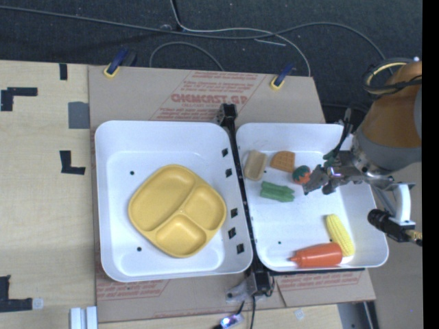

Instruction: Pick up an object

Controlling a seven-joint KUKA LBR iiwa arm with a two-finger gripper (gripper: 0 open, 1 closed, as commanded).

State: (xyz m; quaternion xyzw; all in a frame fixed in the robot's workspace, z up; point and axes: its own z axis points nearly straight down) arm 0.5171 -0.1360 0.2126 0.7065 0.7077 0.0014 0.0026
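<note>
My gripper (321, 184) hangs low over the right bin (363, 208), near its middle right, and it is open with nothing between its fingers. Just left of it lies a small red and green toy (300, 175). Further left are an orange piece (282, 160), a beige block (254, 164) and a green vegetable (277, 192). A yellow corn cob (339, 234) and a red-orange carrot-like toy (317, 255) lie near the bin's front edge.
The left bin (113, 156) holds a yellow divided plate (178, 210). A black divider (237, 184) joins the two bins. The arm's grey body with its orange band (391, 125) looms over the right bin's far right edge. Cables run across the dark floor behind.
</note>
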